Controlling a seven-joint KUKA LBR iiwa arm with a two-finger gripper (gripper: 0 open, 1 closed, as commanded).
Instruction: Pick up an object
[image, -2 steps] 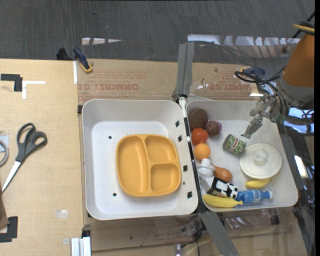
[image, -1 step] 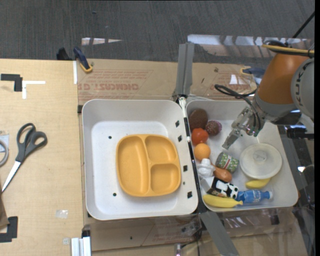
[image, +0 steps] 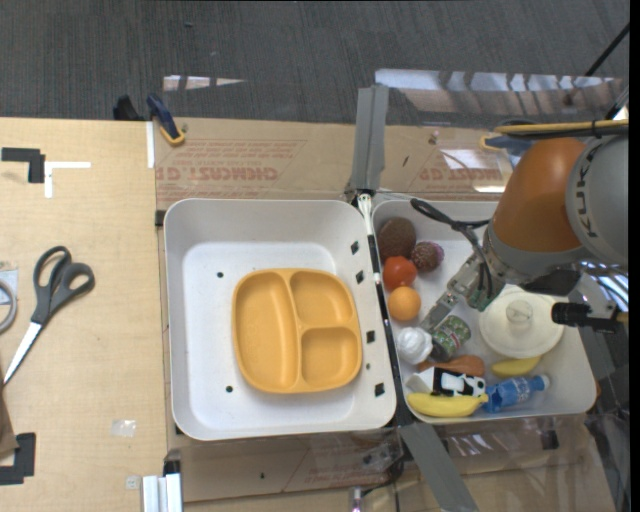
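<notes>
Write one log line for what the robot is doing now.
arm: over right bin | end effector: low among toys, beside orange | left bin: yellow divided plate

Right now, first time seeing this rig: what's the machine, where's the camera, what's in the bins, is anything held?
One camera looks down at a slant on a bench with two white bins. The grey robot arm, with its orange band, reaches in from the right over the right bin. Its end effector sits low among the objects there; whether it holds anything can't be told.

The left bin holds a yellow divided plate. The right bin holds a brown ball, a red ball, an orange, a banana, a blue bottle and other small items.

Scissors lie on the bench at left.
</notes>
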